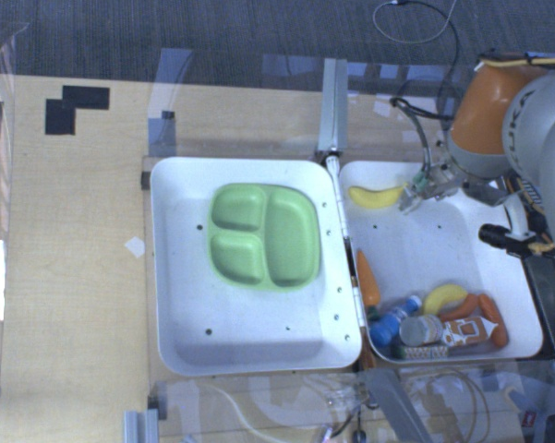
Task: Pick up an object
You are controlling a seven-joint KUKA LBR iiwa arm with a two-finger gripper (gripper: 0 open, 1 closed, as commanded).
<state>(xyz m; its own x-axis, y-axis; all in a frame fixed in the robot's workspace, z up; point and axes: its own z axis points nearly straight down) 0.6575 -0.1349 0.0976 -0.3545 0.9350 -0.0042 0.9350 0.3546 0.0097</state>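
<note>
A yellow banana [374, 196] lies at the far left corner of the right bin [443, 247]. My gripper [423, 190] hangs just right of the banana's end, low over the bin's far edge, under the orange-banded wrist. At the bin's near side lie an orange carrot [368, 280], a blue item [388, 326], a small can [419, 330], a yellow lemon-like piece [444, 297] and an orange packet [476, 323]. A green divided plate [263, 235] rests in the left bin [180, 275].
A metal divider [331, 109] runs between the bins at the back. Cables [416, 26] loop behind the right bin. The arm's grey body [536, 155] overhangs the right bin's far right corner.
</note>
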